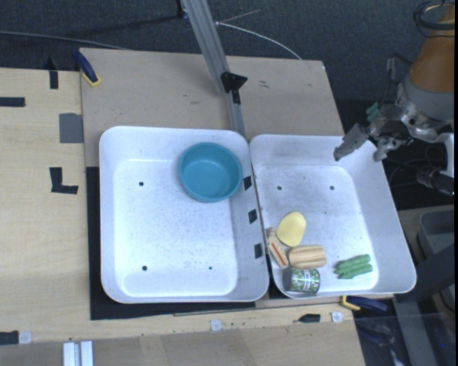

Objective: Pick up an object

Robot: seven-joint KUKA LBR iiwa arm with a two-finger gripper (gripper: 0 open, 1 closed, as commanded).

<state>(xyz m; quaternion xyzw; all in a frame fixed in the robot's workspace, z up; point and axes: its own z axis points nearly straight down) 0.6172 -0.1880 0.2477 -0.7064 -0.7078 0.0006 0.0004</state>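
Two white bins: the left bin (pixel 122 273) holds one blue bowl (pixel 209 171); the right bin (pixel 328 158) holds four items. End effector (pixel 360 142), fingers spread and holding nothing, hovers above its far-right rim; the yellow lemon (pixel 291 228) lies well below-left of it.

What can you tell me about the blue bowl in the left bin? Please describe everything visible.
The blue bowl is round, plain teal-blue, and looks like smooth plastic. It stands upright with its opening facing up, and nothing can be seen inside it. It sits on the floor of the left bin, in the far right corner, close to the wall shared with the right bin. Nothing else touches it. The claw is well away, over the right bin's far right edge.
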